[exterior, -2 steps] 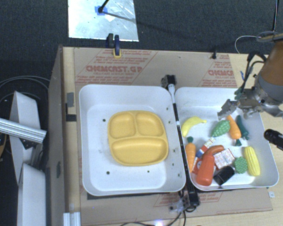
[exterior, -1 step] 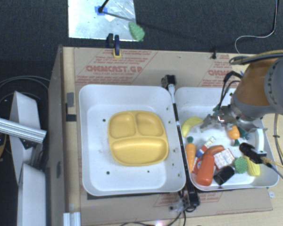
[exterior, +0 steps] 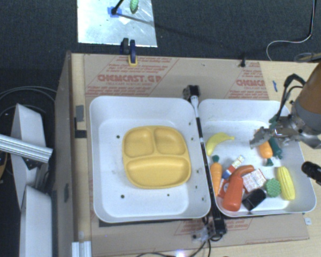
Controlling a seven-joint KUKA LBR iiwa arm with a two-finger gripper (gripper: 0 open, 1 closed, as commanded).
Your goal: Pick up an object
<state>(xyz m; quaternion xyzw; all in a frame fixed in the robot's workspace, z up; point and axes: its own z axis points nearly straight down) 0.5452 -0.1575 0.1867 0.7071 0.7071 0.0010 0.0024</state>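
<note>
Two white bins: the left bin [exterior: 104, 143] carries one yellow plate [exterior: 155, 156]. At three o'clock, one banana [exterior: 219, 141], carrot [exterior: 216, 176] and corn cob [exterior: 285, 182]. Tool [exterior: 263, 138] grip: cannot tell.

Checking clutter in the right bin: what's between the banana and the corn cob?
In the camera view, between the banana and the corn cob lies a red sausage and a small white-and-red block.

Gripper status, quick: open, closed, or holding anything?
Gripper: cannot be told; it sits over the right bin, just above a small orange toy, with nothing visibly held.
</note>
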